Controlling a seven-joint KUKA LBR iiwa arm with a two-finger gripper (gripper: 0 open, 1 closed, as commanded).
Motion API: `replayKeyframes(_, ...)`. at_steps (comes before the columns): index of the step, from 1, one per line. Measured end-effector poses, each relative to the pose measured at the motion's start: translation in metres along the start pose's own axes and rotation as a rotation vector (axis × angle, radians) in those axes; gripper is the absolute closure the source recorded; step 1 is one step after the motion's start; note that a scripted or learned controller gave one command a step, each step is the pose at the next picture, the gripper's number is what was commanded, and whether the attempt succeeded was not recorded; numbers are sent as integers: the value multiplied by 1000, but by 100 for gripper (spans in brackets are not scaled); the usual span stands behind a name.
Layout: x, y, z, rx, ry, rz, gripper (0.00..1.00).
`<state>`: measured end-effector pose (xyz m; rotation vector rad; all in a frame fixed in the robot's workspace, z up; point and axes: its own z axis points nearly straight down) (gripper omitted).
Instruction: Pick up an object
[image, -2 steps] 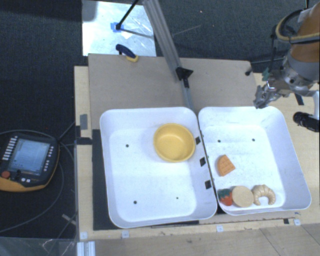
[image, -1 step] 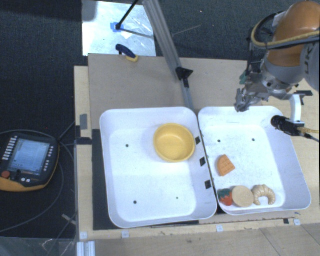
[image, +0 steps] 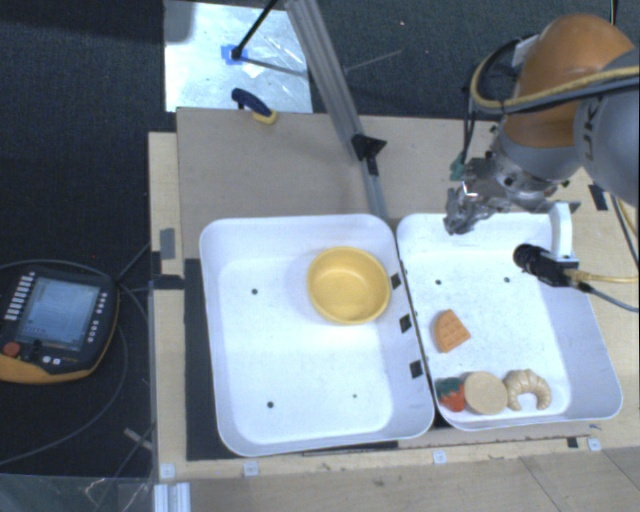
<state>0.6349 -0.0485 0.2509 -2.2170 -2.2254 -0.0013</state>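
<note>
Overhead slanted view of the pick station. Two shallow white bins sit side by side on the surface (image: 260, 160); the left bin (image: 240, 400) carries a yellow bowl (image: 348, 285) lying upright toward its upper right corner, just beside the shared wall. The right bin (image: 590, 370) carries the small candidates for picking: an orange wedge (image: 451, 330) near its middle left, and along the lower edge a row of a red-and-green piece (image: 451, 393), a tan round disc (image: 485, 393) touching it, and a croissant-shaped piece (image: 528, 389) just beside the disc. The gripper (image: 462, 215) hangs at the upper left corner of the right bin, over bare floor and well apart from every object; whether its fingers are apart or together cannot be told at this size, and nothing is seen between them. The pose is judged to be an approach or standby above the bin, with no object yet picked. The row in the lower corner is crowded, so the isolated wedge appears the easier target. A teach pendant (image: 55, 322) lies at the left of the frame
</note>
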Motion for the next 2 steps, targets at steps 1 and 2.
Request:
replayKeyframes(1, 56, -20, 2, 0, 1, -1, 100)
replayKeyframes(2, 103, -29, 15, 1, 0, 0, 100)
